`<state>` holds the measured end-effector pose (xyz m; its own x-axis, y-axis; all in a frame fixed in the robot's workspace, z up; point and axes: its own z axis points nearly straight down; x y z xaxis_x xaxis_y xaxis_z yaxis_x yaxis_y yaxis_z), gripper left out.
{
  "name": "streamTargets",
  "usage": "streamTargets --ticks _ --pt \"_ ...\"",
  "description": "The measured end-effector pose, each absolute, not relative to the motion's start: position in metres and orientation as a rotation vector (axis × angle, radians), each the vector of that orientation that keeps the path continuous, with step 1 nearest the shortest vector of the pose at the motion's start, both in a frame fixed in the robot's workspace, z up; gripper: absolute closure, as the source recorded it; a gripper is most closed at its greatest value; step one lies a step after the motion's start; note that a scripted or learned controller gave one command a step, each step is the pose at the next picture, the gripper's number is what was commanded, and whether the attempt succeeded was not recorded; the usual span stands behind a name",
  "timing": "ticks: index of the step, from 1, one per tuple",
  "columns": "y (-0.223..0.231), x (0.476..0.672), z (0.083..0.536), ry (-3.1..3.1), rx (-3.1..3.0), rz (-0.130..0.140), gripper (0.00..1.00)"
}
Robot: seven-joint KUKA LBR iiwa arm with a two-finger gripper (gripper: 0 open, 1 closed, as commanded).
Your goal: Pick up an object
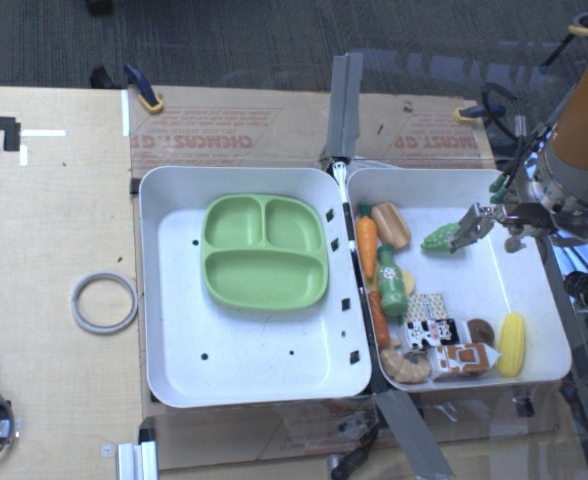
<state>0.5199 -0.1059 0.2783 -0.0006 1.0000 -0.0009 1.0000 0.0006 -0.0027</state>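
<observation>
- Green toy [442,237] pinched at its right end between the fingertips of the gripper [471,230], over the right bin [549,313], near its back
- Closed on that toy, fingers barely apart
- Green divided plate [265,252] in left bin [169,318]
- Carrot [366,245], corn cob [512,344] in right bin

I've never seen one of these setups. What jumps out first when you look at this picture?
Probably the green divided plate, sitting alone in the left white bin. Next, the jumble of toy food in the right bin: a carrot, a corn cob, a croissant. At the right edge, the robot's gripper hovers by a green toy.
</observation>
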Motion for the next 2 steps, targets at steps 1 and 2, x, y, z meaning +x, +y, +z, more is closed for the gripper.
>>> streamTargets --ticks 1,2 --pt "-0.147 0.571 0.169 -2.309 -2.126 0.005 0.0" --pt "-0.138 0.614 0.171 -2.447 -1.973 0.001 0.0"
